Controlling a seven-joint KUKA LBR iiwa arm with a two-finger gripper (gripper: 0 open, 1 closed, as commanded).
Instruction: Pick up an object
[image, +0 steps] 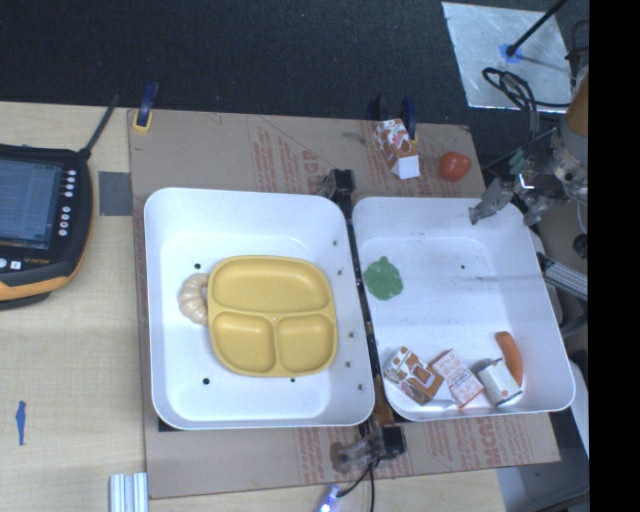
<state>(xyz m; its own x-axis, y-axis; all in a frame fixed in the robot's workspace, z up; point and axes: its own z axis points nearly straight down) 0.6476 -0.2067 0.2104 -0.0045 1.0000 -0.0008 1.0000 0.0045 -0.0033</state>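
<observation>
My gripper (505, 203) hangs over the far right corner of the right bin (450, 240), with nothing seen in it. In that bin a green leafy piece (383, 278) lies near the left wall. Along the near edge sit two small patterned cartons (413, 373) (456, 378), a small white can (497, 384) and an orange sausage-shaped piece (510, 356). The left bin (180, 230) holds a yellow divided plate (271, 313) with a beige ridged item (193, 297) touching its left side.
Beyond the bins, on the brown board, stand a small carton (397, 146) and a red tomato-like ball (455, 165). An orange-edged control tablet (35, 220) lies on the bench at far left. Clamps sit between the bins at the far and near ends.
</observation>
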